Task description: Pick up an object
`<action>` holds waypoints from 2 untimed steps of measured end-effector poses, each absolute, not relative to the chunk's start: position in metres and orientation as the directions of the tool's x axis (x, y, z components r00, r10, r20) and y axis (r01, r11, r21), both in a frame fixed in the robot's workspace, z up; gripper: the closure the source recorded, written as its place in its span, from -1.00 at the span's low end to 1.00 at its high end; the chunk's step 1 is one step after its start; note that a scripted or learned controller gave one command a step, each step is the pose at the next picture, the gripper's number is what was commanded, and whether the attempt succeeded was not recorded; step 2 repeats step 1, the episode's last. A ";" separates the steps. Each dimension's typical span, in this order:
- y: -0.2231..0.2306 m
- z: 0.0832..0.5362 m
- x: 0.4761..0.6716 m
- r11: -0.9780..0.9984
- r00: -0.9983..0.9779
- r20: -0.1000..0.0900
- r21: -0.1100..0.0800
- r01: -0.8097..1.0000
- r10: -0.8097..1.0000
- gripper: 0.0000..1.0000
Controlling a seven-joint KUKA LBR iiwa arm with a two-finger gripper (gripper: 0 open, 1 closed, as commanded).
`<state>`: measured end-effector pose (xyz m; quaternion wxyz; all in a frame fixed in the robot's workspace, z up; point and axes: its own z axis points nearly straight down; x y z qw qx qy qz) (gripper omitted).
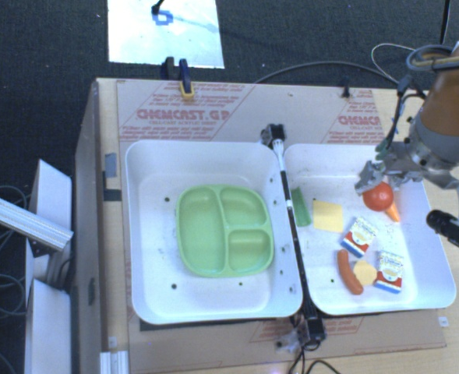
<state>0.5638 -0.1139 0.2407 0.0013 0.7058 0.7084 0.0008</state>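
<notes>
My gripper (379, 179) hangs over the upper right part of the right bin (439, 287). A red tomato (379, 199) lies directly under its tip, touching or nearly touching it, with an orange carrot piece (393, 210) at its right side. Lower in the same bin are a yellow square (328, 216), a green stick (300, 207) by the left wall, two small red-and-white cartons (358, 238) (390, 272), a sausage (350, 272) and a yellow cheese piece (365, 273).
The left bin (147, 209) holds a light green divided tray (225, 231). A black divider bar (287, 209) runs between the bins. The grey arm with its orange band (451, 104) comes in from the right, with cables behind it.
</notes>
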 end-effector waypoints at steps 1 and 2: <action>-0.135 0.223 0.621 0.004 -0.004 -0.001 0.002 1.000 1.000 1.00; -0.135 0.223 0.621 0.004 -0.004 -0.001 0.002 1.000 1.000 1.00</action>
